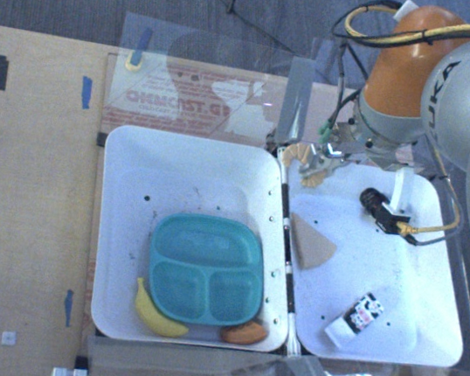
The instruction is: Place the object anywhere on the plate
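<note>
The gripper (317, 162) hangs over the far left corner of the right bin (432, 285); something small and tan shows at its tip, but I cannot tell the state of the jaws. The teal plate (204, 268) lies in the left bin (132, 166), near its front edge, ready to receive an object.

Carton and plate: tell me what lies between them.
In the camera view, bare white bin floor, the tan wedge slightly above the line, and the divider between the bins lie between the carton and the teal plate.
</note>
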Controlling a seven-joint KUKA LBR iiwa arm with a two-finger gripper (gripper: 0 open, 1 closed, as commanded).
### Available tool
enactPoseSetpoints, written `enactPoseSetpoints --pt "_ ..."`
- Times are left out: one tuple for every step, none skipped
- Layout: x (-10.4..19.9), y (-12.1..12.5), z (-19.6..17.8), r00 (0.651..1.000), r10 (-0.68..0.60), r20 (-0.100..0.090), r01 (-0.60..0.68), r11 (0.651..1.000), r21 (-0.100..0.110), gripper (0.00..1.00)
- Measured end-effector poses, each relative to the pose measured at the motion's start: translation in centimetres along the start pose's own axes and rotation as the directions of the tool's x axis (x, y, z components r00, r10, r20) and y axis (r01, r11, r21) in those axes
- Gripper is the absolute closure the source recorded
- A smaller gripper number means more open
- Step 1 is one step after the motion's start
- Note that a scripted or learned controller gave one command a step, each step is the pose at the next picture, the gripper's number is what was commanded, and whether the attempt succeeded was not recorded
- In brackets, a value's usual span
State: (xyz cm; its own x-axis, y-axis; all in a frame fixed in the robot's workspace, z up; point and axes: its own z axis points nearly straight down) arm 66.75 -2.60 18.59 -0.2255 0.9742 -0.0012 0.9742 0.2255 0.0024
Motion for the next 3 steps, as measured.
enactPoseSetpoints --pt "6.8 -3.9 0.0 0.982 -0.188 -0.002 0.188 0.982 0.001 1.0" --pt "12.7 -9.3 0.1 0.957 -0.291 -0.003 0.291 0.957 0.001 1.0" --pt "12.6 -9.3 0.1 0.957 -0.289 -0.003 0.289 0.957 0.001 0.0"
